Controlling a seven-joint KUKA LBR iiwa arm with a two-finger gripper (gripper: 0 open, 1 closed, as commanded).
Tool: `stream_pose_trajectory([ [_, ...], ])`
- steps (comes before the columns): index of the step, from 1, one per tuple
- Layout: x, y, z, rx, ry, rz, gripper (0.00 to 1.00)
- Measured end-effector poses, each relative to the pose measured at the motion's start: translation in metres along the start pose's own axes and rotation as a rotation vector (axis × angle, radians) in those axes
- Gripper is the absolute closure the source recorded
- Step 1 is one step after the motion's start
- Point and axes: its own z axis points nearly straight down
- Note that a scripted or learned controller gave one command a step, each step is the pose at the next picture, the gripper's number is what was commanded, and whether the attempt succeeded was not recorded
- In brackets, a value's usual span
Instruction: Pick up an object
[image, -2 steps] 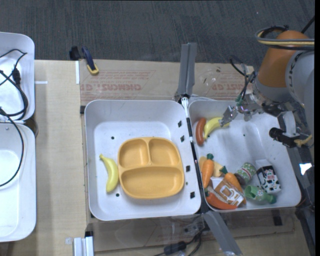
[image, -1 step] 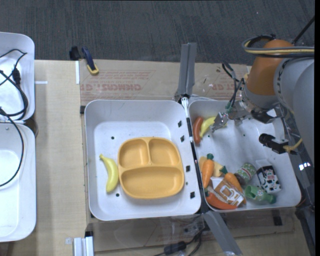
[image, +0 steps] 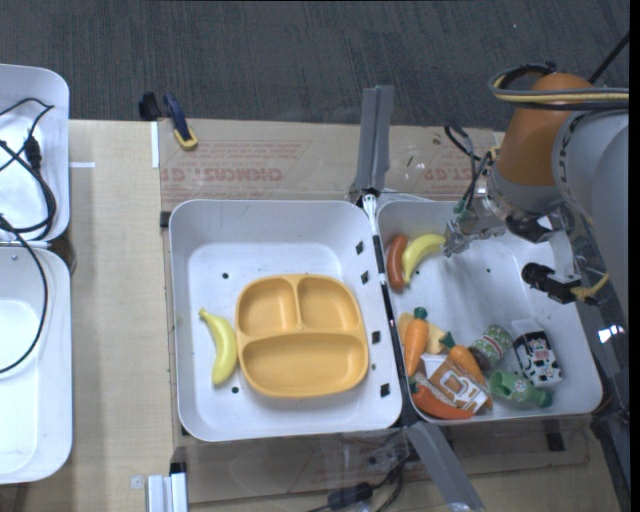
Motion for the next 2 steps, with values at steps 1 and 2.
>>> stream_pose_trajectory([
  [1, 0.0, 0.0, 0.0, 0.001, 0.0, 0.0, 0.0],
  [2, 0.01, 0.006, 0.005, 0.001, -0.008, -0.042, 0.0],
])
